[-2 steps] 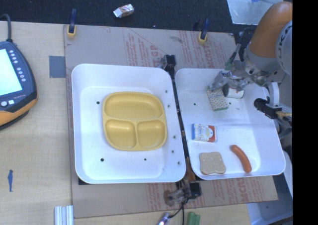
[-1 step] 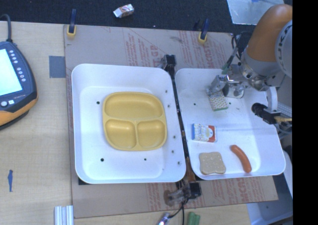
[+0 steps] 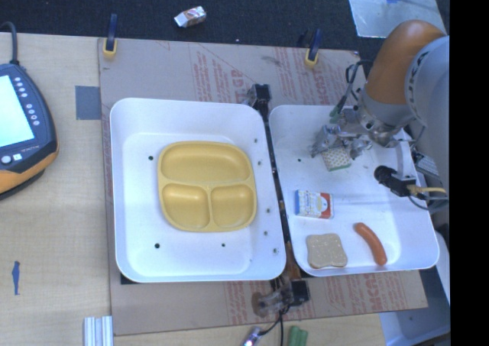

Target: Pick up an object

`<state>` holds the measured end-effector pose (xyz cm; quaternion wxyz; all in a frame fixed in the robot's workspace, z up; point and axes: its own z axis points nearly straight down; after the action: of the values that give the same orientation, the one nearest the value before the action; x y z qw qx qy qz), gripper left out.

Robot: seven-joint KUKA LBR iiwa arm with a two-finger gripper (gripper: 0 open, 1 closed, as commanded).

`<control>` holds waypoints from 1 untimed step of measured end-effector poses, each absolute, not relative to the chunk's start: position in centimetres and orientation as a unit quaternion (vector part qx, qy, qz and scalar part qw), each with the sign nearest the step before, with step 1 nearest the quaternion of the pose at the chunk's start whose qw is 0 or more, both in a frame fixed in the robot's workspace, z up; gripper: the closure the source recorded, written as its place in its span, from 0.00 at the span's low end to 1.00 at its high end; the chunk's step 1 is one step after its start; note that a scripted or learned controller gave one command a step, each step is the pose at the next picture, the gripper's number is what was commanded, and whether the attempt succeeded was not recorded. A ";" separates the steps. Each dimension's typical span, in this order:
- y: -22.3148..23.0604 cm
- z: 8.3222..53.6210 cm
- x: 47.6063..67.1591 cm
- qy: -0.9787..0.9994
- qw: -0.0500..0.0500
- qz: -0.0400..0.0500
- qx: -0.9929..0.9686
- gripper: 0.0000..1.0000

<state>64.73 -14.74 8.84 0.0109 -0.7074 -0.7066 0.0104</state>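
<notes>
Two shallow white bins were seen side by side on a bench, viewed from above at a slant. In the left bin point(image 3: 137, 184) a yellow divided plate point(image 3: 206, 185) was laid flat at its centre. In the right bin point(image 3: 405, 249) four small items were scattered: a small speckled square piece point(image 3: 336, 158) at about twelve o'clock, a blue-and-white carton point(image 3: 314, 204) near nine o'clock, a slice of toy bread point(image 3: 326, 250) at seven o'clock, and a toy sausage point(image 3: 370, 243) at five o'clock.

The speckled piece was judged light, thin and probably soft, best taken across its narrow edges; being so slight, it might easily be dropped or pushed aside.

The arm point(image 3: 405, 69) was reached in from three o'clock, its orange band above the wrist, bent down over the far end of the right bin. The gripper point(image 3: 340, 144) was poised directly at the speckled piece, touching or just above it. Whether the piece was pinched, or the pincer spread or pressed together, could not be told.
</notes>
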 end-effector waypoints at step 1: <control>-14.8 9.9 64.8 -0.708 0.009 0.010 -0.706 1.00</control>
<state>64.82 -14.82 9.92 0.0091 -0.7064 -0.7077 0.0099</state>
